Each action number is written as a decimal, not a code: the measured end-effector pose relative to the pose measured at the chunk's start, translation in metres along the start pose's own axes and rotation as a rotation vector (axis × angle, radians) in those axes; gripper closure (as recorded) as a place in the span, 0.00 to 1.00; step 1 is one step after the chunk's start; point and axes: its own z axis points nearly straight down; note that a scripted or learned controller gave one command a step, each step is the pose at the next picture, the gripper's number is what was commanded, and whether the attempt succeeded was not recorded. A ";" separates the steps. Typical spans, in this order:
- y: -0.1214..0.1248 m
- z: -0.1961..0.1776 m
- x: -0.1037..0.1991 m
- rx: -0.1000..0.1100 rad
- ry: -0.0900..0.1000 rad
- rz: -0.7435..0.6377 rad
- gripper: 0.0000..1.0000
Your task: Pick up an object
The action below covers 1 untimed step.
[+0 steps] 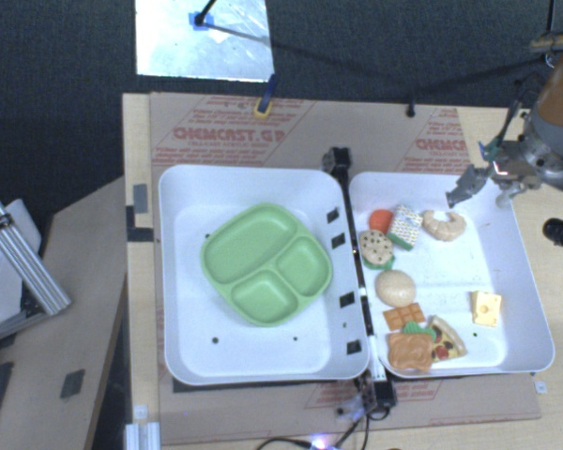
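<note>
Lowest in the frame, toy pizza [445, 342] and toast [409, 352] crowd the right bin's [516, 251] bottom corner, with a cheese cube [487, 308] just right of them. Higher up sits a white pastry [443, 224]. My gripper [479, 184] hovers above it at upper right, holding nothing; I cannot tell how wide it stands. At centre left, a green divided plate [266, 264] fills the left bin [183, 251].

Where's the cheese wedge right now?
The cheese wedge lies in the right bin, near its right wall, apart from the other food, right of the egg.
</note>
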 end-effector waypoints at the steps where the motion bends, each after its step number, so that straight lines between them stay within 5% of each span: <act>1: 0.002 -0.008 0.000 -0.012 -0.002 -0.003 0.00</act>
